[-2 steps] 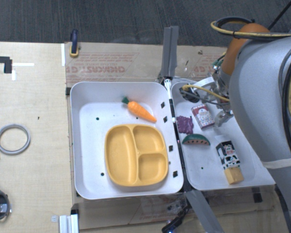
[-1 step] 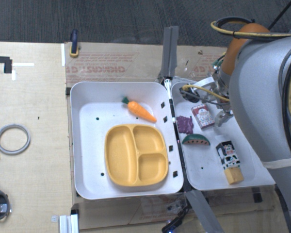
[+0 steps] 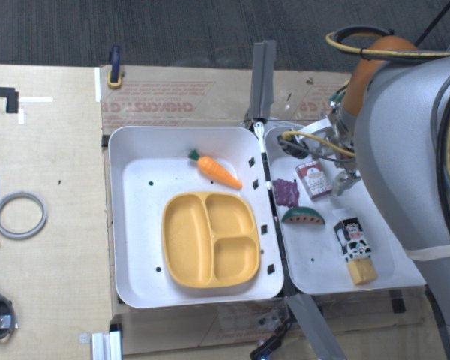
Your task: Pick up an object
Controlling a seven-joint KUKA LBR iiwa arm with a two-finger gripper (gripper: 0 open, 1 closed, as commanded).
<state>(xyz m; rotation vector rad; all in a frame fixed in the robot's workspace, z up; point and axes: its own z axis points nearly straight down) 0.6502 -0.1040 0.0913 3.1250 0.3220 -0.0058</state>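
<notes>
On the table (image 3: 45, 126), the left bin (image 3: 135, 276) is largely taken up by a yellow divided plate (image 3: 210, 238), with a toy carrot (image 3: 217, 171) lying near its far rim and bare floor left along the near-left wall. In the right bin (image 3: 315, 272), a purple piece (image 3: 286, 192), a watermelon slice (image 3: 303, 216), a red packet (image 3: 314, 179) and a cow-print block (image 3: 355, 250) are seen. The claw (image 3: 343, 172) is placed at the far right, just beside the packet; whether it is spread or closed cannot be told.

Fixed camera above, angled down on both bins (image 3: 127, 223)
</notes>
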